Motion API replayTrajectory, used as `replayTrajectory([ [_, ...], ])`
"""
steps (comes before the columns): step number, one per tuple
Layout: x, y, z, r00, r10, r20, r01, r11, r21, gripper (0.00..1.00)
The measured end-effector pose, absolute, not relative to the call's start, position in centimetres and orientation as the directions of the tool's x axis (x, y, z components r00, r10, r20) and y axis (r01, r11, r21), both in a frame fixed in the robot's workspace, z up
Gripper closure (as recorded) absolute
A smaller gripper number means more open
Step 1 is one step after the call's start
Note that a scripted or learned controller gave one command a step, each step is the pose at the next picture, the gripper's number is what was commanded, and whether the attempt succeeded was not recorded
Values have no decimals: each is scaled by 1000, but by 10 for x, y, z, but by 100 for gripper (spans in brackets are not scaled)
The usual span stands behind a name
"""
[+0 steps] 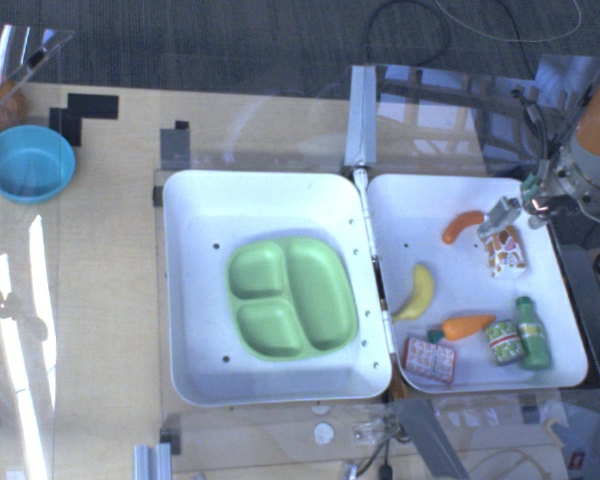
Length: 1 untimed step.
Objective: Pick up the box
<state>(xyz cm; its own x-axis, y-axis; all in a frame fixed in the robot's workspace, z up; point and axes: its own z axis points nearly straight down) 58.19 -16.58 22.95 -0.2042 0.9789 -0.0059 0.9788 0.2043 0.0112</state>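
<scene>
A flat pink and red box lies at the front left corner of the right bin. A smaller white carton with red print lies near the bin's back right. My gripper hangs over the back right of that bin, just behind the white carton and far from the pink box. It is open, with nothing between its fingers.
The right bin also holds an orange sausage, a banana, a carrot, a small can and a green bottle. A green divided plate lies in the left bin. A blue bowl stands at far left.
</scene>
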Motion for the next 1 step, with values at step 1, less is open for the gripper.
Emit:
replayTrajectory([
  [1,533,-88,164,-210,978,-1,978,210,5,0],
])
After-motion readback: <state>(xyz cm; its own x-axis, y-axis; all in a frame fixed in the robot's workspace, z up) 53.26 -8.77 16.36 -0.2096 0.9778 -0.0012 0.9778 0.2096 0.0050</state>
